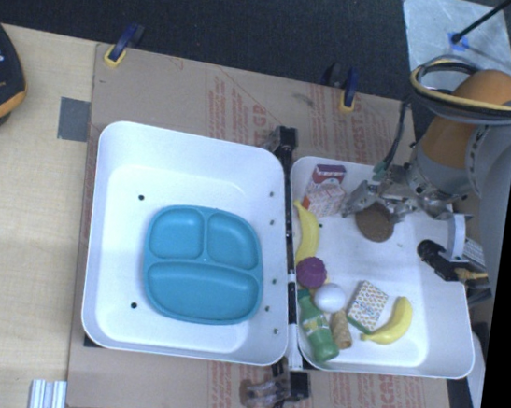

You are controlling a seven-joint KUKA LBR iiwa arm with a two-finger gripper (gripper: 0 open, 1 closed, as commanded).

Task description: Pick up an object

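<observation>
A brown cardboard sheet point(204, 97) covers the pale wooden bench point(15, 240) under two white bins point(111, 225); whether the gripper point(380, 202) is clenched, I cannot tell.

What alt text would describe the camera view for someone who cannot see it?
A robot arm's end effector hovers over the right white bin of toy food, including two bananas. The left bin holds a blue divided plate.

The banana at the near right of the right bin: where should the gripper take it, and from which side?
Grip the banana across its curved middle, coming straight down. It lies flat with bare floor to its right; the patterned packet crowds its left, so fingers probably fit best closing across the narrow width.
</observation>
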